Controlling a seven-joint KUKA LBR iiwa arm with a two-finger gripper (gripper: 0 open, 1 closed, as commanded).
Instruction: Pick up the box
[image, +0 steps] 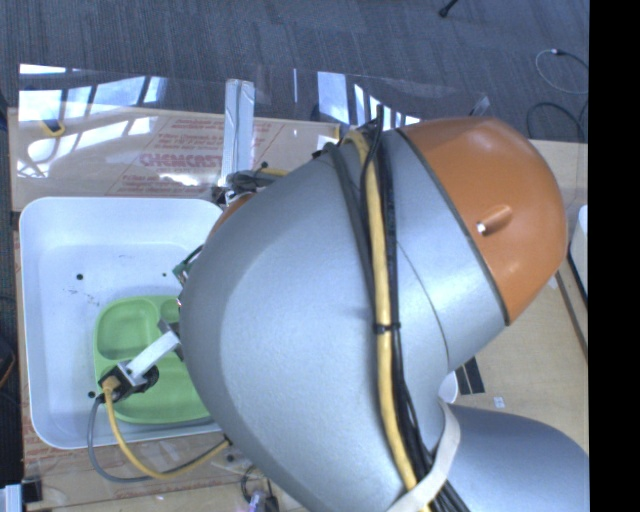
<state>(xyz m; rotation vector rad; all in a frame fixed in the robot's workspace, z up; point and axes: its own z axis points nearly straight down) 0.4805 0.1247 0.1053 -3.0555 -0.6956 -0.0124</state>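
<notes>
Grey carpet beyond bench, white bin, green tray, arm looming, gripper state unclear

The arm is reaching in from the right, lying across the middle of the view and covering the right part of the left bin. A tray is lying in that bin's near part, its right side passing under the arm.

Red print on cardboard sheet behind bin: mirrored, blurred, unreadable.
</notes>
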